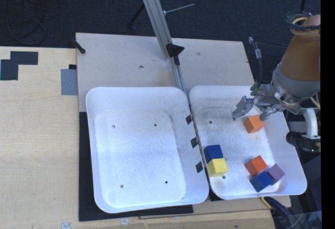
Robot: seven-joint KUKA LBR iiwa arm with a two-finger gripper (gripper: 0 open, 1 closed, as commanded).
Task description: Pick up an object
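The claw [255, 111] hangs with its fingers apart just above an orange block [253, 124], probably because that block lies alone, away from the other blocks.

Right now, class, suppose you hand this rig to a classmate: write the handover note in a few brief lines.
Gripper: open, jaws spread just above the orange block, holding nothing.
Right bin: that orange block near the top; blue block and yellow block by the left wall; another orange block, dark blue block and purple block at the bottom right.
Done: approach.
Left: close, lift.
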